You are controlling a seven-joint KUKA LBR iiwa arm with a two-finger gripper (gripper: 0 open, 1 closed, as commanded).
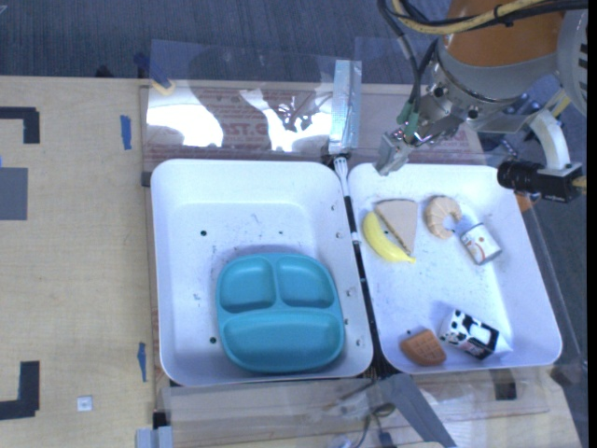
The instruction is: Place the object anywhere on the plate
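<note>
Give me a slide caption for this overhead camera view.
Gripper hovers over right bin's far-left corner, above banana and toy foods; teal divided plate waits in left bin.

Two white bins (187,194) side by side on a wooden bench (65,250), blue tape (125,131) on it

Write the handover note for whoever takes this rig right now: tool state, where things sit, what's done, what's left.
Tool: above the back-left corner of the right bin, nothing seen between its fingers; whether it is open or shut cannot be told from here.
Plate: teal, three compartments, in the left bin, toward the front; nothing on it.
Right bin holds: banana touching a sandwich wedge, croissant, small bottle, cow-print toy, brown pastry.
Done: nothing placed yet.
Left: grasp an object from the right bin, carry it over, set it on the plate.
</note>
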